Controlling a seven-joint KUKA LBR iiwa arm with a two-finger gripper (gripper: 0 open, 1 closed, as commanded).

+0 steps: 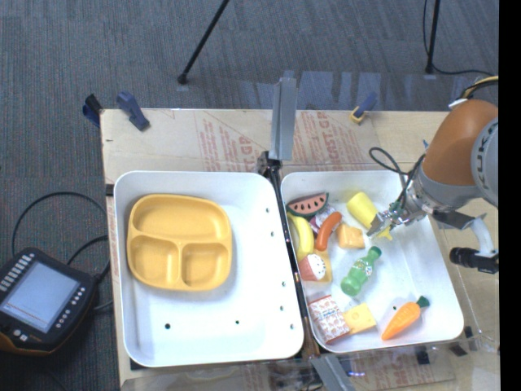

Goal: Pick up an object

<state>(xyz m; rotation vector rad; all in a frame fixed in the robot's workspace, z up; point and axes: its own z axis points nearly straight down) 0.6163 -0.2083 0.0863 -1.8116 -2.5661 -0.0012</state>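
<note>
The grey arm with the orange band [456,149] is seen at the right of the frame, reaching down and leftward into the right-hand shallow white bin [423,287]. The hand [384,225] is placed low over the upper middle of that bin; how far it is opened cannot be told, and nothing can be seen to be held.

Just left of the hand, nearly touching it, a yellow rounded toy block [361,208] is found. Below that and just beside the hand lies a small orange wedge [351,237]. Further left are set a red toy sausage [326,230], a yellow toy banana [302,235] and a red-and-green watermelon slice [308,204]. A green toy bottle [360,270] lies below the hand, a little apart. An orange toy carrot [404,318] is seen at the lower right.

A yellow divided plastic plate [180,242] is held in the left-hand white bin [203,332]. Red print on the cardboard-covered table [203,141] is too blurred to be read.
</note>
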